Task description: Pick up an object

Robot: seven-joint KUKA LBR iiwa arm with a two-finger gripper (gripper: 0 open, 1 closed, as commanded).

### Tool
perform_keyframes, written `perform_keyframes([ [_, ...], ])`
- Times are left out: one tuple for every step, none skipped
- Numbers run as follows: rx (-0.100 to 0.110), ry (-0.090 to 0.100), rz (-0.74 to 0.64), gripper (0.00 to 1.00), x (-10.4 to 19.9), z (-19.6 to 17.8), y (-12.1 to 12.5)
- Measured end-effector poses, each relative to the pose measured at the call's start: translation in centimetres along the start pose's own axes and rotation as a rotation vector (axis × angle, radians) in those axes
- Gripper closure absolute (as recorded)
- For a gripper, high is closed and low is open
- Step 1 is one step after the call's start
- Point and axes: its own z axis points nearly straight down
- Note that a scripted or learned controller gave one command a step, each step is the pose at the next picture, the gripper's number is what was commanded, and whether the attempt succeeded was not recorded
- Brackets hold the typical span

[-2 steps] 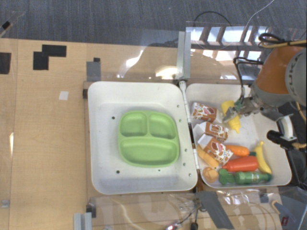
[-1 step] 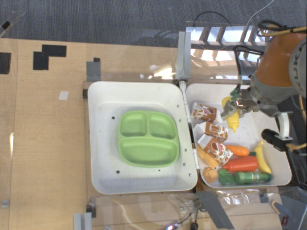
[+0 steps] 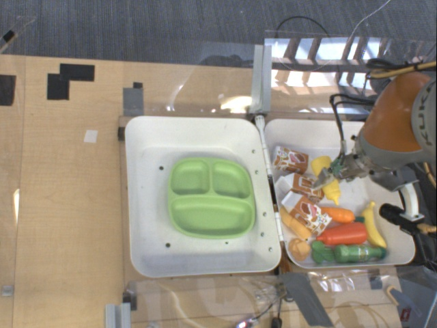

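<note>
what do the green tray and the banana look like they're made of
Green tray: likely molded plastic, with a smooth matte surface, uniform lime colour and rounded compartment walls.
Banana: probably toy plastic, evenly yellow with a slight sheen and no blemishes. It is too small to be certain.

Left bin (image 3: 136,203): bare white floor all round the green tray (image 3: 210,198), widest along the near and left sides. Tray standing mid-bin, its three wells bare. Right bin (image 3: 407,251): crowded — packets (image 3: 290,160), a yellow piece (image 3: 321,163), carrot (image 3: 339,215), red pepper (image 3: 343,234), banana (image 3: 373,225) and green cucumber (image 3: 349,253) packed close, several touching. Some open floor at the far edge and far right corner. Arm (image 3: 399,125) hanging over the right bin's far-right part, gripper (image 3: 333,171) low among the yellow pieces — possibly touching one. Raised divider (image 3: 266,176) between bins.
</note>
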Motion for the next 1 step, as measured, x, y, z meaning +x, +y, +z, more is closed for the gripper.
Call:
perform_keyframes([
  [0.014,0.006,-0.069,1.0,8.14,-5.71,6.68],
])
